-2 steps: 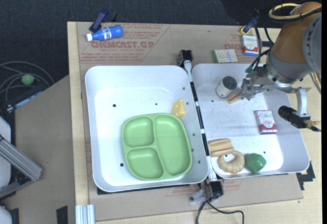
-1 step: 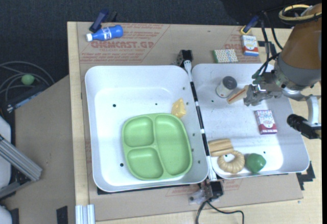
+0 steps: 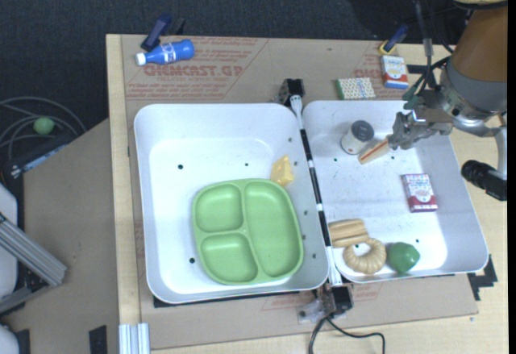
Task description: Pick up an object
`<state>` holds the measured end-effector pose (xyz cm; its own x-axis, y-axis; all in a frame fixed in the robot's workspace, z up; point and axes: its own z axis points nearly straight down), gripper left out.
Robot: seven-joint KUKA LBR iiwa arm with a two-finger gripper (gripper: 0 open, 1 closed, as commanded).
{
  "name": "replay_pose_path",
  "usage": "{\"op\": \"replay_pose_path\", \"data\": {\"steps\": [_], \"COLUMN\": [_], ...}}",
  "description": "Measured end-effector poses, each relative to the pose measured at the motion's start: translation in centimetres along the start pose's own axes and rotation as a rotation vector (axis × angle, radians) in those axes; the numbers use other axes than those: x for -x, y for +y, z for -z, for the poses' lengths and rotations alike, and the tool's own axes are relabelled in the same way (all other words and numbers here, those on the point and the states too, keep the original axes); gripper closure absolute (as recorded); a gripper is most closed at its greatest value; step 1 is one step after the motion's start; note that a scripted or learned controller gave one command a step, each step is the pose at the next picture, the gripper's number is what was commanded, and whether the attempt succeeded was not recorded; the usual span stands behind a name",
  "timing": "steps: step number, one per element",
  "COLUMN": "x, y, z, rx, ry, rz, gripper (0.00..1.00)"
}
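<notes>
So the gripper (image 3: 401, 137) sits low in the right bin (image 3: 459, 207), right at the end of an orange stick (image 3: 373, 152) (beside a small grey jar (image 3: 358, 135)). Can't tell if the fingers actually clamp it or just touch.

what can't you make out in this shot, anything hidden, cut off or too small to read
- Tool, camera view: too small and dark to tell how it stands over the orange stick.
- Arm: cut off by the right edge.
- Red packet in the right bin: print too small to read.
- Green ball: too blurred to identify.
- Small cards on the bench: patterns too fine to read.
</notes>
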<state>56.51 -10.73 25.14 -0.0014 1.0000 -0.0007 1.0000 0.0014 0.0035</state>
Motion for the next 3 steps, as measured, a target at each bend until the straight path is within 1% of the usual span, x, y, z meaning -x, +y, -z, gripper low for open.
{"op": "replay_pose_path", "data": {"steps": [1,2,3], "x": [0.0,0.9,3.1], "y": [-0.1,8.3,10.3], "z": [-0.1,-5.2,-11.9], "rx": [-0.002,-0.003,0.003], "ry": [0.0,-0.001,0.0], "rz": [-0.001,-0.001,-0.001], "gripper": [0.0,0.0,0.0]}}
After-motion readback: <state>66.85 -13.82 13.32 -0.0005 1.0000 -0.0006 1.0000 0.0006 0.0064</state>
